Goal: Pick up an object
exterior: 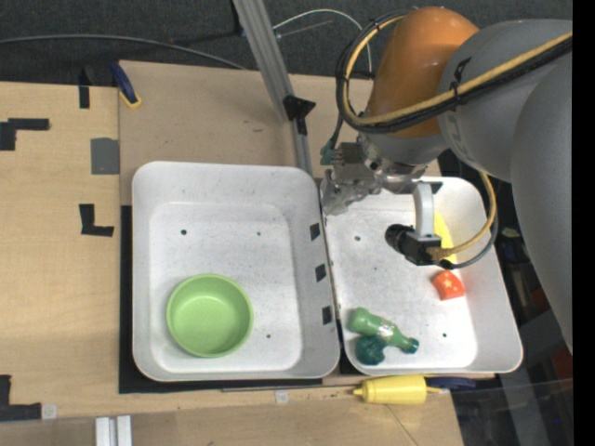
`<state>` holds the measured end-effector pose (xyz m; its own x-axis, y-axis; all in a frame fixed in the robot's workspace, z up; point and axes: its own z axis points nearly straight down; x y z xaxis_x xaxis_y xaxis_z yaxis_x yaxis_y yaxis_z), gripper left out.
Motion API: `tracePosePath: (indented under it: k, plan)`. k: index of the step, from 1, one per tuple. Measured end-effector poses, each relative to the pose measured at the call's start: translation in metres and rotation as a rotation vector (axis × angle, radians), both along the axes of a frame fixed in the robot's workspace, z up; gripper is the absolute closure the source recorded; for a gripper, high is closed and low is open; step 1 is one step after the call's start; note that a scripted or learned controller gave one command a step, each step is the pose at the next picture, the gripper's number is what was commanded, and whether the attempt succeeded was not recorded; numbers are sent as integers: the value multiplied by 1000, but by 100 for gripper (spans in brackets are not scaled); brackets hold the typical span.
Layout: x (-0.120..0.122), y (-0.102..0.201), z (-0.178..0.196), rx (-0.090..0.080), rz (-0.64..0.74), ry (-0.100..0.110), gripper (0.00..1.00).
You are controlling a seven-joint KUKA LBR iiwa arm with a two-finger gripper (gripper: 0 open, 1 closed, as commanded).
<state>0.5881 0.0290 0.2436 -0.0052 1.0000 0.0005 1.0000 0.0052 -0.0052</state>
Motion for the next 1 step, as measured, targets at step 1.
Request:
tracePosePath:
  k: [1]
  plan:
    - [-20,53,2,1,2,-2,100]
